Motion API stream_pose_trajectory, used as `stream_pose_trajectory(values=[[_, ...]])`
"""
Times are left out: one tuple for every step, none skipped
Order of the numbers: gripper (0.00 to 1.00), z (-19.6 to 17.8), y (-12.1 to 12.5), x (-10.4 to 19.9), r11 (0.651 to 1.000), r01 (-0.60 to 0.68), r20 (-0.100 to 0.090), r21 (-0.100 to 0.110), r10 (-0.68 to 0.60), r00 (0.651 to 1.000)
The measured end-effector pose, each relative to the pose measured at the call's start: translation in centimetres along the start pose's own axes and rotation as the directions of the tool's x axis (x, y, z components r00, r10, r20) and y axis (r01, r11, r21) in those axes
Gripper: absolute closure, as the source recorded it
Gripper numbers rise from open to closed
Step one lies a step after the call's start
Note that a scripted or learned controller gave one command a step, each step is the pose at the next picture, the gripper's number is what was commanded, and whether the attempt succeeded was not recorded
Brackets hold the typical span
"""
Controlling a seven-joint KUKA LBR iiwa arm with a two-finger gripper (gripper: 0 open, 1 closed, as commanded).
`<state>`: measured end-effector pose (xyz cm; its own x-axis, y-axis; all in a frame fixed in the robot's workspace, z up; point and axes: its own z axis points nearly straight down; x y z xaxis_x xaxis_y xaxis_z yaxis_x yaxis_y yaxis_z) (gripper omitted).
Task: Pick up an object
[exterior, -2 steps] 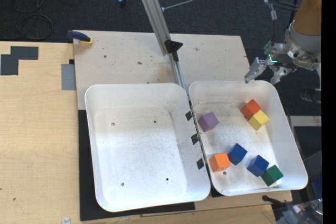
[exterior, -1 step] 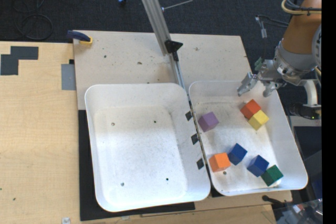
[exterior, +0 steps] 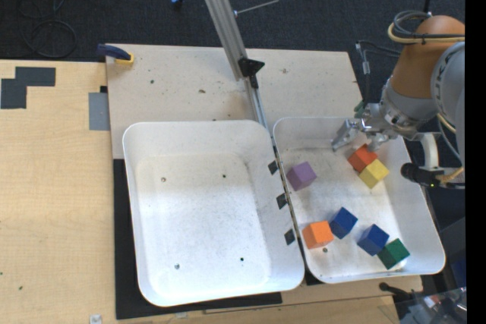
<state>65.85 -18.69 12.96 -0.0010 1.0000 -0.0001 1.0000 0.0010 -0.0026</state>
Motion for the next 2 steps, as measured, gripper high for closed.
stream_pose_trajectory(values=[[0.0,0.9,0.61,-0.28,1.0,0.0,0.007,-0.023,0.0,1.0],[1.0,0.17,0.53,-0.34,1.0,0.0,0.008,-0.021,0.0,1.0]])
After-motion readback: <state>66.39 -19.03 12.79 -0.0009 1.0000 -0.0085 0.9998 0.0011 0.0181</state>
